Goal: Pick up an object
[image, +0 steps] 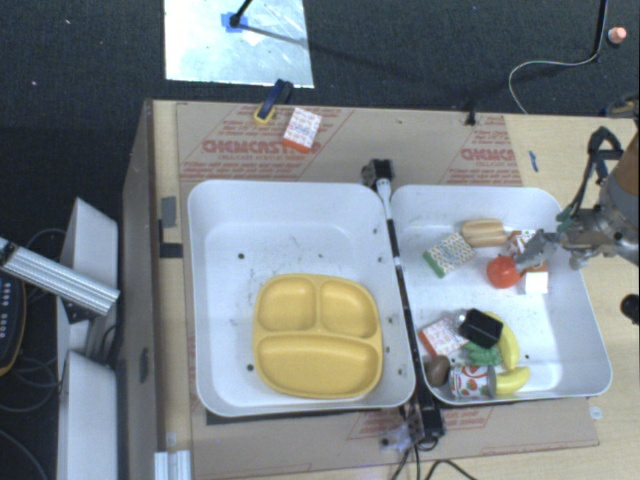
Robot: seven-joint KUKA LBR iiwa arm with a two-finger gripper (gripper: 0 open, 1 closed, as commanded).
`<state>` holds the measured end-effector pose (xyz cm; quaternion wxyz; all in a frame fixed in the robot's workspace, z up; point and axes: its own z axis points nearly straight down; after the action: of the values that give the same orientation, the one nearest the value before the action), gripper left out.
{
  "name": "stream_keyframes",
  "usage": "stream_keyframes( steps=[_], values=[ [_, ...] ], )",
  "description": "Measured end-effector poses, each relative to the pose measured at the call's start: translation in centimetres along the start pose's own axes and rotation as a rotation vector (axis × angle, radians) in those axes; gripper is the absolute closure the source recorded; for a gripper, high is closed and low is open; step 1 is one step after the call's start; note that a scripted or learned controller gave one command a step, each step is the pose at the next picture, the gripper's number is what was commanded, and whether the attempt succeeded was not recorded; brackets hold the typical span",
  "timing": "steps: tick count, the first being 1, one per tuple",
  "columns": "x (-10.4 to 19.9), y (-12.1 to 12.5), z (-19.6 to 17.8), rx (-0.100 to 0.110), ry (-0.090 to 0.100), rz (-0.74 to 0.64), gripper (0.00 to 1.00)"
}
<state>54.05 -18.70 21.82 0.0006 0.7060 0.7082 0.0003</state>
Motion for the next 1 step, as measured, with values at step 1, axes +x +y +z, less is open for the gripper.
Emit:
stream_keyframes(
  steps=[1],
  values=[
    [3.39, -5.19, 7.94, -0.002, 0.0, 0.002, 0.0]
  ],
)
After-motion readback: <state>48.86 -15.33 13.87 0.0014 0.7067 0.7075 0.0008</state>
